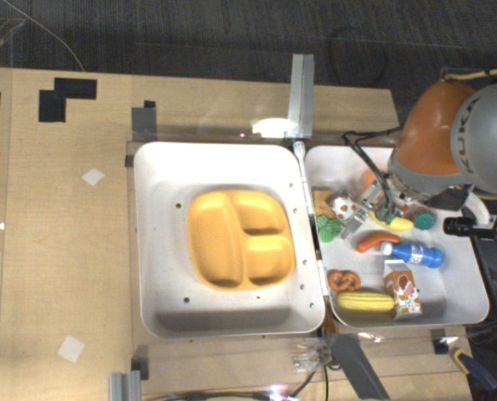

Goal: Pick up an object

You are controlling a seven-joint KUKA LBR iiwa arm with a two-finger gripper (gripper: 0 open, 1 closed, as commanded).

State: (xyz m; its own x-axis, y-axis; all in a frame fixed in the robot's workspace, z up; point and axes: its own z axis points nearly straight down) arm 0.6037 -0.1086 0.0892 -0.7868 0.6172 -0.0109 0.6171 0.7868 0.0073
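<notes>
- Where the arm (457, 136) enters from the right, its grey body and orange band cover the upper right corner of the right bin (474, 307); part of the arm is cut off by the frame edge.
- Gripper (380, 203): one, low over the upper middle of the right bin amid small toys; how far it is open, and whether it has hold of anything, cannot be told, since clutter and cables blur it.
- Bins: two, white, side by side on the desk (56, 249).
- Left bin (148, 307): one yellow divided tray (240, 239), three compartments, near centre.
- Right bin, items countable:
  - one red sausage (377, 241), just beside one blue bottle (417, 255);
  - one pretzel (343, 281) above one corn cob (365, 302) along the front wall;
  - one small printed carton (403, 292), touching the corn cob's right end;
  - one green leafy piece (327, 228) by the left wall;
  - one teal round piece (423, 220) and one yellow piece (401, 223), near the gripper.
- Items directly beneath the gripper are too small and overlapped to identify.
</notes>
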